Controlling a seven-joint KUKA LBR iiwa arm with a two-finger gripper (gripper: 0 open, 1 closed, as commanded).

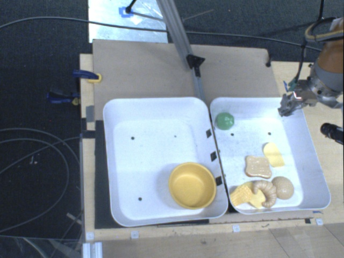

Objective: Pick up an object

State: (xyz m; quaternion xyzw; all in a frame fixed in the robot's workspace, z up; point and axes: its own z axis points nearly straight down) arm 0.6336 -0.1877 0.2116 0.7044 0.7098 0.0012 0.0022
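Camera view, tool (287, 105) above right bin (317, 160) corner, yellow bowl (192, 185) left bin (121, 144).

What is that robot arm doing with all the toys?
The arm is trying to pick something up. Its gripper is over the far right edge of the right bin, not touching any toy. In that bin lie a green ball, toast and other play food. A yellow bowl sits in the left bin.

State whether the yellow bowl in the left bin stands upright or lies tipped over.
Upright. The yellow bowl sits on the floor of the left bin with its round rim facing up, and its hollow inside is visible.
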